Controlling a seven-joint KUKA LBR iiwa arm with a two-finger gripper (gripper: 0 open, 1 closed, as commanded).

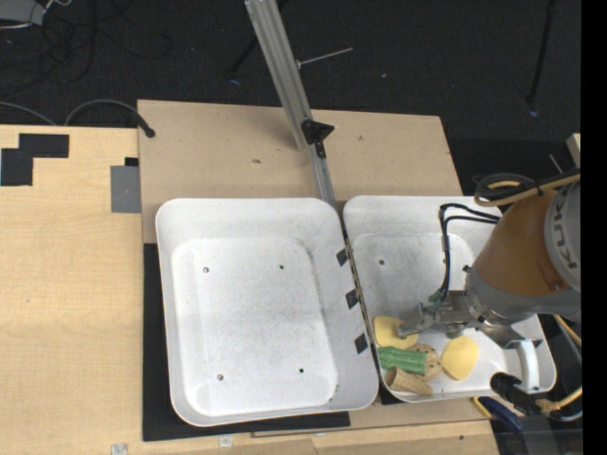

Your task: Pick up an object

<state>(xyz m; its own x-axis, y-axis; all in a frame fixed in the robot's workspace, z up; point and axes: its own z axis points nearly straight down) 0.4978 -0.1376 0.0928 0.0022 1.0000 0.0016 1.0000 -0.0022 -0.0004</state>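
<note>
Yellow, green and tan pieces sit bunched in the near-left corner of the right bin (pixel 408 218): a pale yellow piece (pixel 387 331) against the divider, a green piece (pixel 402 357) just below it, a tan piece (pixel 412 380) at the near wall, and a rounder yellow lump (pixel 461 357) beside them. Left bin (pixel 190 218) holds nothing to pick.

Camera view: the gripper (pixel 424 322) is low over the cluster, near the pale yellow piece; its grip state cannot be told.

Risks, judged:
- Pieces touch, so a close may catch two or pinch an edge and slip.
- Corner walls may block a clean descent.
- Rounded lump may roll away.
</note>
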